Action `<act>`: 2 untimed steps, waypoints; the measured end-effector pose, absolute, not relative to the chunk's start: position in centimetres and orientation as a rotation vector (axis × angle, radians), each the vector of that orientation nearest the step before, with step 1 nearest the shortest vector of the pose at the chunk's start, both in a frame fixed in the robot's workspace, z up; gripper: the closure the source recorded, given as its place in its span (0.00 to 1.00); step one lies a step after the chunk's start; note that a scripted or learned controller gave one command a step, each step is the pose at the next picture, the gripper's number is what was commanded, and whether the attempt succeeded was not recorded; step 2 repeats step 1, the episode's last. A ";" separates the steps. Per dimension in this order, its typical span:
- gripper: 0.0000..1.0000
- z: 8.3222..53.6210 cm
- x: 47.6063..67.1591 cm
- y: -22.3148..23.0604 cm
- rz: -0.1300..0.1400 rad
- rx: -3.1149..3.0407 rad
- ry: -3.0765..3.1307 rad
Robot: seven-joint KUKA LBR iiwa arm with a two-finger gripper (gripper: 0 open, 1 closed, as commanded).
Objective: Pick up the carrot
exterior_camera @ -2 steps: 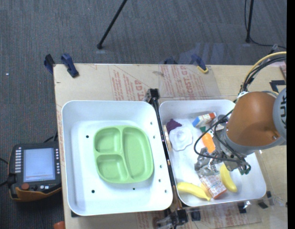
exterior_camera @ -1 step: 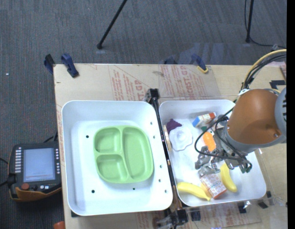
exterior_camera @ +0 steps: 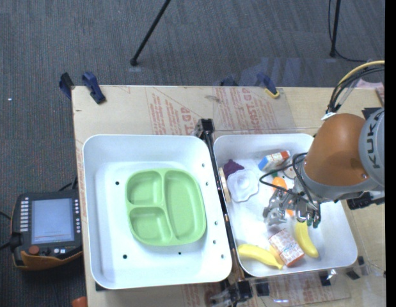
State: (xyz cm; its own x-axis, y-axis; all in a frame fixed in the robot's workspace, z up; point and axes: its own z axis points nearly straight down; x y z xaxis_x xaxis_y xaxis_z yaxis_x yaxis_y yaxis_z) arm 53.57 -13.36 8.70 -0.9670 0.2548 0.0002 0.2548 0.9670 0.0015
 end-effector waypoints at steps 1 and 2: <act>1.00 19.3 58.4 -10.9 0.003 0.436 3.096; 1.00 19.3 58.4 -10.9 0.003 0.436 3.096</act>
